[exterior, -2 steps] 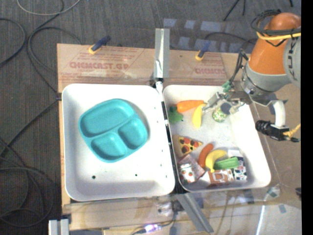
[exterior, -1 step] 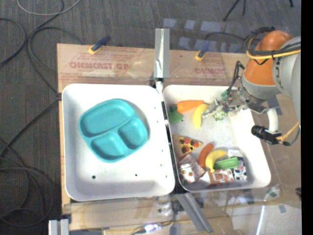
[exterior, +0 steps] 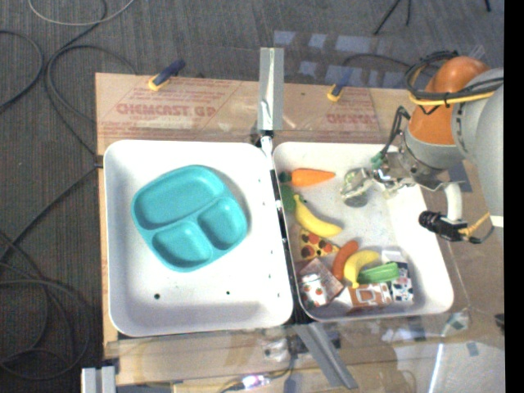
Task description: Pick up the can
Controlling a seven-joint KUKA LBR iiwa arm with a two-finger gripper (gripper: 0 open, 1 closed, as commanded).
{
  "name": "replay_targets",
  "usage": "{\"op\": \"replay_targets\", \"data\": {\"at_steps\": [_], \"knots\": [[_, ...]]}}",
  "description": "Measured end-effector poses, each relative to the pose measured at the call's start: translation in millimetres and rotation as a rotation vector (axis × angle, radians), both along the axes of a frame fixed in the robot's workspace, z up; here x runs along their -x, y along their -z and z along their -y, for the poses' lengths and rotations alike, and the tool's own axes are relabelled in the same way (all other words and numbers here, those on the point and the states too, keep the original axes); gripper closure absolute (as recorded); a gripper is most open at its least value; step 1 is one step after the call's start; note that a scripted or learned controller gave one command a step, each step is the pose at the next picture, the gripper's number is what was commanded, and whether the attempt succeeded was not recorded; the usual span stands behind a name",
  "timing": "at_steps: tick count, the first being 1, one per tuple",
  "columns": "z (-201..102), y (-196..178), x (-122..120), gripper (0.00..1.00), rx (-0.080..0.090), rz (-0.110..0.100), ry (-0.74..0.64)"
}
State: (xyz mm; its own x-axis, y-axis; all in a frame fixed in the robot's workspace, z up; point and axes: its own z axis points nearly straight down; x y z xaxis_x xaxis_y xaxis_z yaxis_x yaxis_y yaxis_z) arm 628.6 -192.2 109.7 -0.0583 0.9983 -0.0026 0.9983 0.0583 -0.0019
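Observation:
A small can point(exterior: 319, 287) with a red and white label lies on its side in the right bin point(exterior: 426, 244), near that bin's front left corner. My gripper point(exterior: 359, 184) hangs low over the far middle of the same bin, just right of an orange carrot point(exterior: 312, 177). It is well behind the can and a little to its right, and it does not touch the can. The grey arm with its orange band point(exterior: 446, 97) reaches in from the right.
Around the can lie a yellow banana point(exterior: 315, 220), a second banana point(exterior: 363, 262), a red pepper point(exterior: 345, 255), a green item point(exterior: 378, 273), a black and white carton point(exterior: 400, 286) and a box point(exterior: 368, 295). The left bin point(exterior: 123, 301) holds a teal divided plate point(exterior: 191, 216).

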Motion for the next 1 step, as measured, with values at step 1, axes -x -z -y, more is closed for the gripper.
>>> {"op": "replay_targets", "data": {"at_steps": [1], "knots": [[-61.4, -99.5, 45.6, 0.0, -0.002, 0.0, -0.087]]}}
